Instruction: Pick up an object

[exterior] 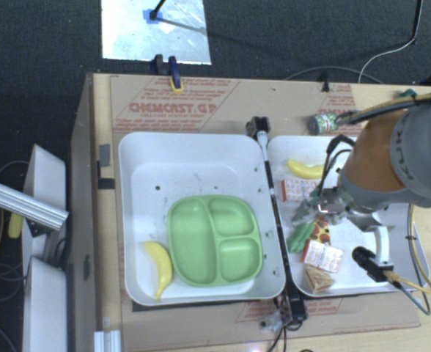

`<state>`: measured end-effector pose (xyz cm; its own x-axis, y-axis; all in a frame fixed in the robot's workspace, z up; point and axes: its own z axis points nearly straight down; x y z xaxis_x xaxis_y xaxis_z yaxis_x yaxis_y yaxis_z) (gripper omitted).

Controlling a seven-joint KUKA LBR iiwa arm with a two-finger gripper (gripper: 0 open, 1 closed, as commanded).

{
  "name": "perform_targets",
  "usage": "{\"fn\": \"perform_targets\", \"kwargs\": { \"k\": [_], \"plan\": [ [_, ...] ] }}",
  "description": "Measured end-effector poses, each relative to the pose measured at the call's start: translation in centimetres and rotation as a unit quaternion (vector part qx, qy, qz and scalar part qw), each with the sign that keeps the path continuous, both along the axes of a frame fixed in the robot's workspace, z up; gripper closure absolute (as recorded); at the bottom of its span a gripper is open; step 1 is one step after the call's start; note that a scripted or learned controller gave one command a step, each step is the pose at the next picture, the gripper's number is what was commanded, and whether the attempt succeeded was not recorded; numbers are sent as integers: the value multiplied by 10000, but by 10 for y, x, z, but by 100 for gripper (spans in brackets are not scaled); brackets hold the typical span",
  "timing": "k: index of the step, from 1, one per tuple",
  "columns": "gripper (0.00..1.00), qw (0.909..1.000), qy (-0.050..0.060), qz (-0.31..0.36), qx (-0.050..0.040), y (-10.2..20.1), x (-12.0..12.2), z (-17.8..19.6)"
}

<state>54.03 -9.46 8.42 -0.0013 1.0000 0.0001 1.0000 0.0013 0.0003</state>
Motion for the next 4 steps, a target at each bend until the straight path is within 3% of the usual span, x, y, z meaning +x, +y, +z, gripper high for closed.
{"fn": "perform_targets", "kwargs": {
  "k": [1,2,3,4],
  "plan": [
    [0,10000,-14,13,-4,-13,61,1],
    [0,10000,66,-11,7,6,114,-2],
    [0,10000,-5,4,-5,-11,109,0],
    [0,10000,8,9,-3,-3,110,0]
  ]
}}
